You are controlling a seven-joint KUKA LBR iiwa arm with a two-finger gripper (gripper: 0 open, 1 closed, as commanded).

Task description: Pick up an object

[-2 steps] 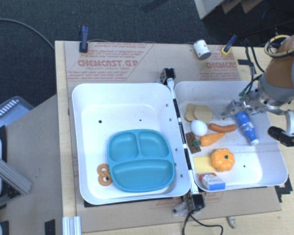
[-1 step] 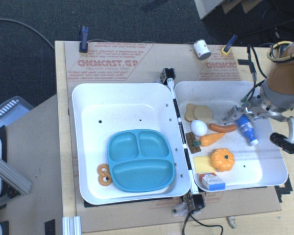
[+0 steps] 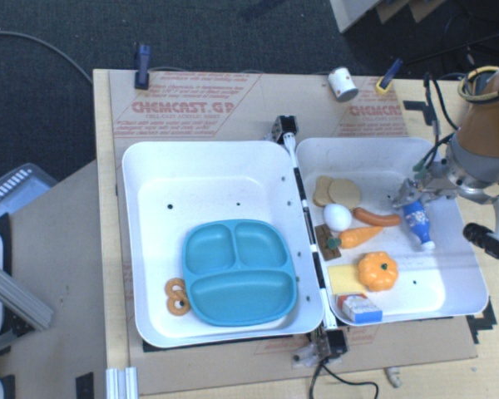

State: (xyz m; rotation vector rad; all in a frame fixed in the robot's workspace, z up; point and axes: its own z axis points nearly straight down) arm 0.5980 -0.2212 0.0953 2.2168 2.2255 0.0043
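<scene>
My gripper (image 3: 415, 191) hangs low over the right bin (image 3: 466, 298), near its right wall, at the end of the grey arm with its orange band (image 3: 485, 130). Right below it lies a blue and white tube (image 3: 418, 224), its upper end touching or just under the gripper. A sausage (image 3: 377, 217) and a carrot (image 3: 360, 237) lie just left of the tube. Further left sit a white egg (image 3: 337, 217) and two tan biscuits (image 3: 336, 192). An orange pumpkin (image 3: 377, 271), a yellow cheese slice (image 3: 342, 278) and a small red and blue box (image 3: 360, 308) fill the bin's front.
The left bin (image 3: 141, 223) holds a blue divided plate (image 3: 238, 271) and a pretzel (image 3: 178, 297) beside its left edge. A black clip (image 3: 285, 128) sits at the bins' shared back corner. A white roll (image 3: 343, 83) lies on the board behind.
</scene>
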